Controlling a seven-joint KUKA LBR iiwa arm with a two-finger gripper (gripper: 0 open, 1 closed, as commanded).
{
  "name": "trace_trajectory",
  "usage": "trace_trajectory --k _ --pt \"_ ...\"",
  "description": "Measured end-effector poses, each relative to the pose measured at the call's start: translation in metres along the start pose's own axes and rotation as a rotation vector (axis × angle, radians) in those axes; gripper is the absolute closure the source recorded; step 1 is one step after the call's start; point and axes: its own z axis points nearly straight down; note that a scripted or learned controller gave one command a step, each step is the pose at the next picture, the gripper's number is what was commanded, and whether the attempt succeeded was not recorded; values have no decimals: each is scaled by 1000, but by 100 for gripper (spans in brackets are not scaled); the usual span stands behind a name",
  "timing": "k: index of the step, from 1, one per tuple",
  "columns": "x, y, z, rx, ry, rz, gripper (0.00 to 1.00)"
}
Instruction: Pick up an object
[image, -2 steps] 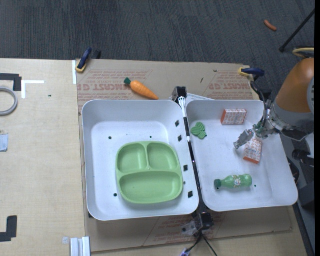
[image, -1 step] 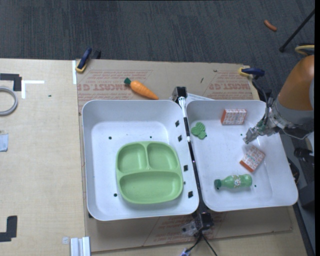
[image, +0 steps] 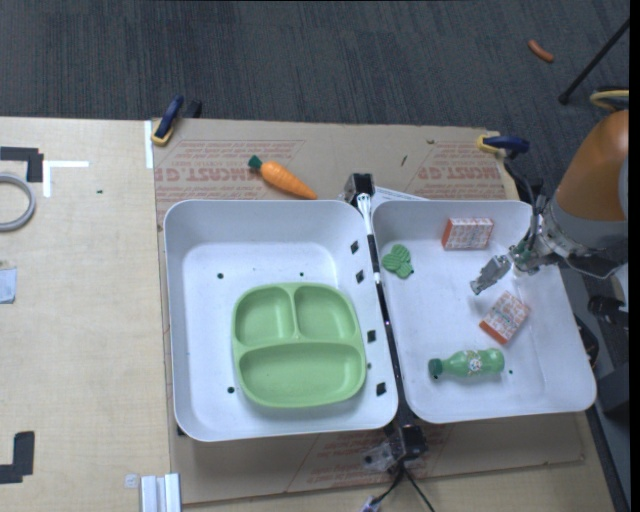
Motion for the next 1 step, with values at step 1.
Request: trace_trajectory --k 1 --pt "11 -40 10 2 3 -169 0"
